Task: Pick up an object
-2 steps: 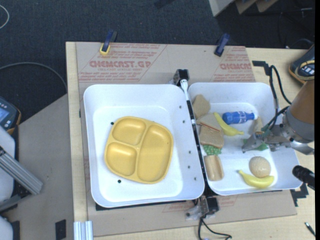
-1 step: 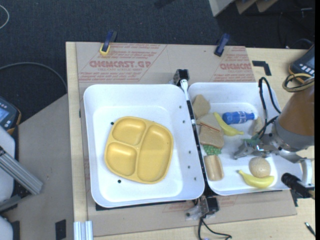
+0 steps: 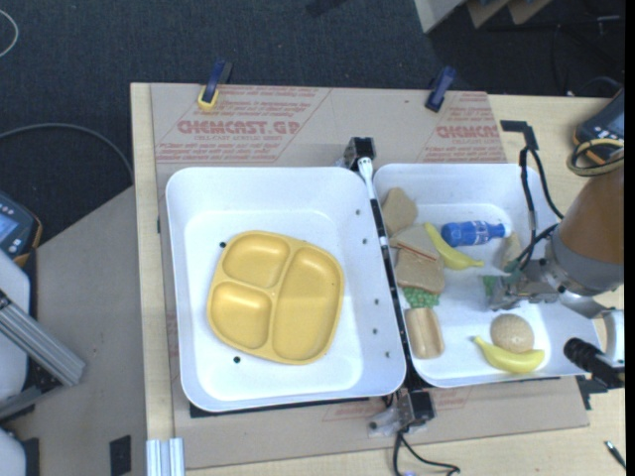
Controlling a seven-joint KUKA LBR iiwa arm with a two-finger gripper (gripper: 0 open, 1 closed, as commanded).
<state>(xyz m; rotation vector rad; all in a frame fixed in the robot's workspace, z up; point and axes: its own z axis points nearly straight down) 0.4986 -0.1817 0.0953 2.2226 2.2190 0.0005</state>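
The right bin [image 3: 466, 181] holds several toy foods. Among them are a blue bottle [image 3: 472, 233], a small yellow banana [image 3: 451, 249], a sandwich [image 3: 417, 268], a tan bread slice [image 3: 400, 209], a hot dog [image 3: 425, 331], a round beige bun [image 3: 513, 331] and a second banana [image 3: 512, 359]. My gripper [image 3: 514, 290] is low in the right side of this bin, just above the bun and beside a small green item [image 3: 492, 286]. The wrist hides what lies directly under it.
The left bin [image 3: 189, 266] holds a yellow divided plate [image 3: 275, 296]. A black divider with screws runs between the bins [image 3: 382, 256]. Blue and yellow clamps [image 3: 211, 85] sit at the bench's back edge. Cables hang near the arm [image 3: 531, 181].
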